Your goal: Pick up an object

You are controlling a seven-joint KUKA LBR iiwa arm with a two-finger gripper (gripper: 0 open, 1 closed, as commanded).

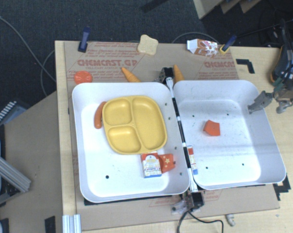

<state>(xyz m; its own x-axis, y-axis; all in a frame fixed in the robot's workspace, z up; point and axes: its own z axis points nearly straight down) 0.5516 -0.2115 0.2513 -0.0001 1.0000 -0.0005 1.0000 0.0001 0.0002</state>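
Note:
An orange-red block [212,128] lies alone in the middle of the right bin [243,171]. The left bin [88,174] holds a yellow divided plate [134,124]. A red sausage [98,115] lies against the plate's left edge. A small printed carton [151,165] and a red piece [167,162] sit below the plate. My gripper [271,104] hangs over the right bin's upper right rim, well to the right of the block and above it in the view. It is open, with nothing between its fingers.
On the cardboard behind the bins lie a bread slice [147,44], a carrot [130,74], an orange piece [178,73], a red disc [82,76], a small milk carton [202,46] and a blue clip [84,39]. A black divider [178,125] runs between the bins.

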